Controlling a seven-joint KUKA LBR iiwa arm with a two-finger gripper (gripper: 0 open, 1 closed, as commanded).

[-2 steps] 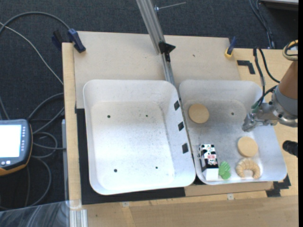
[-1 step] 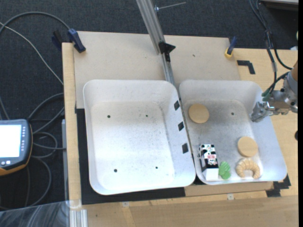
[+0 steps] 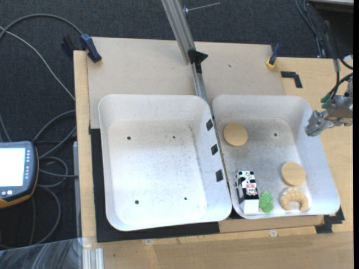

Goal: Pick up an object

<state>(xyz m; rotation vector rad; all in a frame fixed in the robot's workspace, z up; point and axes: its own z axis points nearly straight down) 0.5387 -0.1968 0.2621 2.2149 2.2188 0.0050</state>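
Objects for picking all lie in the right bin [image 3: 314, 150]: a tan disc [image 3: 235, 134] near its upper left, a second tan disc [image 3: 293, 174] lower right, a croissant-shaped piece [image 3: 294, 199] just below that disc, and, against the bin's lower edge, a small black-and-white box [image 3: 247, 185] with a green piece [image 3: 266, 202] just beside it. The left bin [image 3: 112, 150] sits next to it on the bench [image 3: 140, 66].

At the right edge of the view, the end effector [image 3: 315, 123] hangs over the right bin's upper right rim, well apart from every object. Nothing is seen in its grasp; whether it is released or clenched cannot be told, since it is small and blurred here.

Judging from this, the task is at its start: the approach step, with no target yet reached. The nearest candidate appears to be the lower tan disc, with the croissant close to it. The next move calls for travelling inward over the bin, centring above one chosen piece, and descending straight onto it. The flat discs offer little height to pinch, and the crowded lower corner risks nudging neighbours, so the lone upper disc or the taller box may be cleaner picks.
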